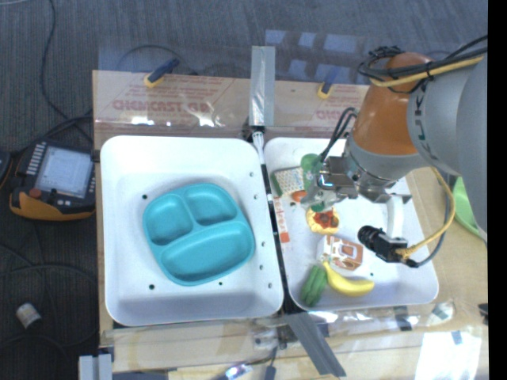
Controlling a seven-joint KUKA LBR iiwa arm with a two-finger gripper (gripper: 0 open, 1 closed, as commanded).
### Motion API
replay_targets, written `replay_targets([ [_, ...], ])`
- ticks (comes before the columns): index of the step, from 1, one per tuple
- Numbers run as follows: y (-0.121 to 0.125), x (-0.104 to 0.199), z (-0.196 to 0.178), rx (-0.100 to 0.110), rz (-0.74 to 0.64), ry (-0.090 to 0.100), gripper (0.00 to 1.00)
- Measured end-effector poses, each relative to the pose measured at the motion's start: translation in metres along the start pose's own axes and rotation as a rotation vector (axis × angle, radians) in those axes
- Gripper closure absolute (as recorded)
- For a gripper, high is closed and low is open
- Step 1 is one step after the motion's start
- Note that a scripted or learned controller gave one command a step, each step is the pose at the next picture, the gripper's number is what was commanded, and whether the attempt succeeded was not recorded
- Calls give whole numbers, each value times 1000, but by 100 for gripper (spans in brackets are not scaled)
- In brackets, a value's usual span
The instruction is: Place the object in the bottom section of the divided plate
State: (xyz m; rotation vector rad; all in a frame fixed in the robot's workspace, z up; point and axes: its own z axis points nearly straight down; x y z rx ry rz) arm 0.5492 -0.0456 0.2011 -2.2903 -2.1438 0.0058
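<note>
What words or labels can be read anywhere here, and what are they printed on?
Red lettering on the cardboard panel behind the left bin: too washed out by glare to read.
More red lettering on the cardboard behind the right bin: blurred, unreadable.
Screen of the handheld pendant on the floor: glowing, text too small.
Printed packet near the banana: pattern visible, no readable words.

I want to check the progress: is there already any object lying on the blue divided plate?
No. All three sections of the divided plate are bare blue, and the banana lies in the right bin.
</note>
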Motion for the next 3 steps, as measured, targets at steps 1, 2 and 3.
replay_targets([
  [1, 9, -42, 19, 0, 32, -3, 100],
  [2, 39, 93, 19, 0, -147, -2, 100],
  [3, 39, 93, 19, 0, -147, -2, 0],
])
